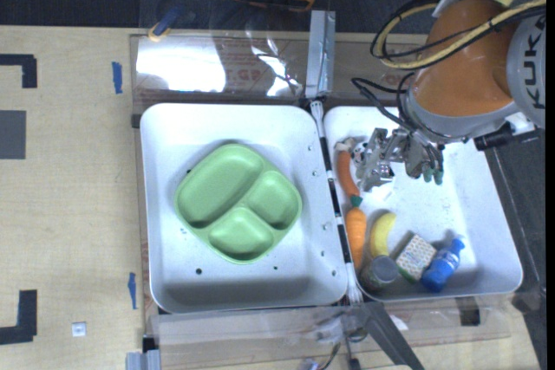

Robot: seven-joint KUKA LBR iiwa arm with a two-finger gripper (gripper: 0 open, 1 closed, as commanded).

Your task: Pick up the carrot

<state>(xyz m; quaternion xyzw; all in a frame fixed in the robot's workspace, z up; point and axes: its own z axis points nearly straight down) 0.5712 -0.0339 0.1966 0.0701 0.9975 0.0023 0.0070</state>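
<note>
While the carrot [355, 236] lies against the left wall of the right bin [494, 212], beside a yellow fruit [381, 231], the gripper [375, 162] hangs above and behind it, over a second orange piece [346, 172]; I cannot tell its state. This looks like the approach: next, move toward the bin's front and descend.

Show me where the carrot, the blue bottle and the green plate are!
carrot [355, 231]: camera view, on the middle of its orange body.
blue bottle [440, 266]: camera view, on its blue side.
green plate [279, 197]: camera view, on the floor of its right compartment.
</note>
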